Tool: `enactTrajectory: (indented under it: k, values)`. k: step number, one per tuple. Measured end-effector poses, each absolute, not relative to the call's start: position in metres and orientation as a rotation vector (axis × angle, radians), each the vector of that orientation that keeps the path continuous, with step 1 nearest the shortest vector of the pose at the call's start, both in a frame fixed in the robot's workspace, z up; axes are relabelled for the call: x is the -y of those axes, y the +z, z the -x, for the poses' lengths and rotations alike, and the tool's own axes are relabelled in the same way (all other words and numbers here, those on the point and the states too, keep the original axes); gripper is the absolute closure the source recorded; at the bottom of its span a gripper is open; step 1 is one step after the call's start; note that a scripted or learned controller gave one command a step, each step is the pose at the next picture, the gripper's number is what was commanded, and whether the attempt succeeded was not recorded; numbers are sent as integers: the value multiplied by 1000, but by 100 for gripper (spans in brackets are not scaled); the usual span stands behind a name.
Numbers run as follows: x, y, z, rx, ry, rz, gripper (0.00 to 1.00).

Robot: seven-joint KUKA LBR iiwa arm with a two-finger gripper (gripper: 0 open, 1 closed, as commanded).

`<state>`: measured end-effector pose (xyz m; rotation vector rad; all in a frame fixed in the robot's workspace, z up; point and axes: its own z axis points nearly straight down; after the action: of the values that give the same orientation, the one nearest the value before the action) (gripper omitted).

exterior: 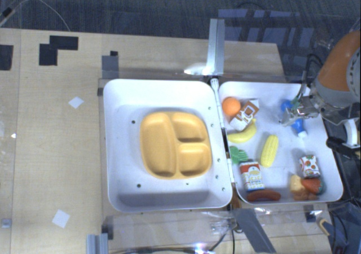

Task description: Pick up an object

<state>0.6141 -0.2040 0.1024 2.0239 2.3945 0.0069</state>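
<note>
Within right bin (333,151): two cartons (246,113), one corn (269,150).

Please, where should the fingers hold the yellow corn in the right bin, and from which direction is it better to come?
Probably the middle of the corn, coming straight down from above. It lies flat and almost lengthwise toward the camera, slightly tilted, so the fingers should close across its narrow width. White floor of the right bin shows on both long sides; the banana and the small carton lie apart from it.
</note>
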Motion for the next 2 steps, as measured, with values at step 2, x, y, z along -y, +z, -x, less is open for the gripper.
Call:
enactTrajectory:
  k: [2]
  values:
    - [187,89,-558,-2419,13,-1994,0]
